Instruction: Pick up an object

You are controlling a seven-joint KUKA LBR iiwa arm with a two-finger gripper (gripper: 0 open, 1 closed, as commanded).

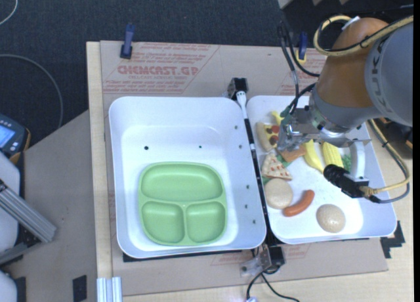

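A: On the worktop (157,64), two white bins side by side. In the left bin (125,130), only a green tray (182,202) with three compartments, lying flat toward the near side.

B: And in the right bin (374,218), toy food. Near the dividing wall, a pizza slice (275,168), and just below it a pale round bun (278,194). Beside the bun, a red sausage (298,203), tilted. Further right, a second bun (330,217), apart from the sausage. Higher up, a yellow corn cob (333,155) and a banana (312,155), close together and partly under the arm.

A: Position of the arm (367,77)?

B: Coming in from the right, grey with the orange band, bent down over the upper part of the right bin. The pincer (287,138) low among the food, just above the pizza slice, near something orange (293,154), perhaps a carrot.

A: Pincer spread or pressed together?

B: Cannot tell, too much hidden by the wrist. Nothing seen lifted. All food resting on the bin floor.
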